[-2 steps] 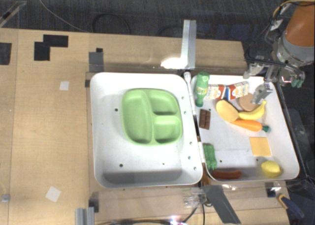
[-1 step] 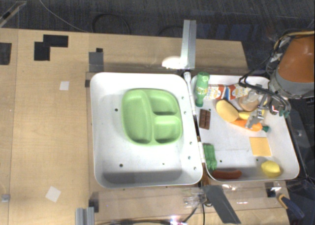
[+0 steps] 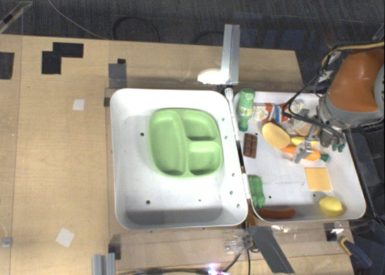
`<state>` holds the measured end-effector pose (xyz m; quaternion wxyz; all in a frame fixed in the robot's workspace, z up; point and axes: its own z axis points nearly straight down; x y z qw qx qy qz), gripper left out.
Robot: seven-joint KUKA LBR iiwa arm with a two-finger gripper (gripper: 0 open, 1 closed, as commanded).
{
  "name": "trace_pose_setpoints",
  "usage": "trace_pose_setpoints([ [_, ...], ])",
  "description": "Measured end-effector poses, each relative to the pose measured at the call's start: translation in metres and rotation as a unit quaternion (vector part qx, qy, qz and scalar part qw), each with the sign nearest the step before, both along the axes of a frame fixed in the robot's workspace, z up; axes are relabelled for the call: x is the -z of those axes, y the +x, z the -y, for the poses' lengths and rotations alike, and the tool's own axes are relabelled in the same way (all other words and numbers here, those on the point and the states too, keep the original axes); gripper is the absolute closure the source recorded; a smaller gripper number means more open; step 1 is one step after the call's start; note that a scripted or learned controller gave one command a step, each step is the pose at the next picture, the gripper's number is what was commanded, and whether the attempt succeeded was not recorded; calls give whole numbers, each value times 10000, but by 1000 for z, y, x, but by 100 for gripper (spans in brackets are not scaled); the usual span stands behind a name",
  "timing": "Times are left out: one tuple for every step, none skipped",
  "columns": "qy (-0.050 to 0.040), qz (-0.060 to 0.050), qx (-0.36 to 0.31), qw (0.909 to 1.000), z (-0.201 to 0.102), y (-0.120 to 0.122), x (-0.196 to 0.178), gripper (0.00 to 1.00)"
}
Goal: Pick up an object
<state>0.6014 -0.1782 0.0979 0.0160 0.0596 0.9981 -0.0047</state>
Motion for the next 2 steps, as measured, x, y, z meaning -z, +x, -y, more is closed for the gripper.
trace_pose_setpoints([
  [-5,-3,-833,9965,-31,22,0,0],
  [17,-46,-427,9991,-19,-59,6,0],
])
